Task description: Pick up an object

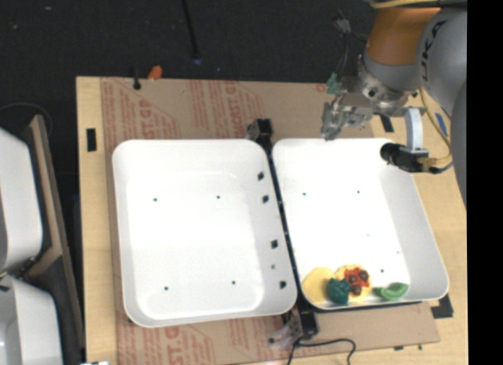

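Gripper, finger state unclear, above right bin far rim; toys cluster near corner: judged best approached vertically, centred on one piece.

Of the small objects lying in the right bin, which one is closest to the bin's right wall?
The green piece. It lies apart, rightmost in the cluster at the near edge; the teal piece and the red one sit on the yellow object, further left.

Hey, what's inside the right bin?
In the right bin, a cluster sits at the near edge: yellow piece, teal piece, red piece, green piece. Anything beneath them is hidden.
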Available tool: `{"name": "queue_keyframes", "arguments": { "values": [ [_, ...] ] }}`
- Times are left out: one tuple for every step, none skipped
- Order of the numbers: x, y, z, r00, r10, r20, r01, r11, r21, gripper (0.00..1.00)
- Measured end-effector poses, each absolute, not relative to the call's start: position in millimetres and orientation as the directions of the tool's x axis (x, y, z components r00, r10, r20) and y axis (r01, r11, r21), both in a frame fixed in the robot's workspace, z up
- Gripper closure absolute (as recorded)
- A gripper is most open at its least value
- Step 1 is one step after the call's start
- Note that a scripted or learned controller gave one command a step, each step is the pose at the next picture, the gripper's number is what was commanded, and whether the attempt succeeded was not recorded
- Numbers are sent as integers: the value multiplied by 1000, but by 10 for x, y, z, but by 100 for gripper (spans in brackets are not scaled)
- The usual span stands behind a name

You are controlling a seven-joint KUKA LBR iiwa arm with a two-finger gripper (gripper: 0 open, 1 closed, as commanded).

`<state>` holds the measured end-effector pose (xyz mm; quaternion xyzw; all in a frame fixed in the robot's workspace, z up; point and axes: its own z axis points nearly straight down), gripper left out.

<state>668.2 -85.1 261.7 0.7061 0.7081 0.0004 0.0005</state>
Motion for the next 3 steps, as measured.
{"name": "queue_keyframes", "arguments": {
  "values": [
    [6663, -259, 2640, -4, 1000, 1, 1000, 4, 1, 100],
    [6702, 223, 2666, -3, 1000, 1, 1000, 3, 1, 100],
    [6669, 678, 2474, -3, 1000, 0, 1000, 3, -1, 100]
  ]
}}
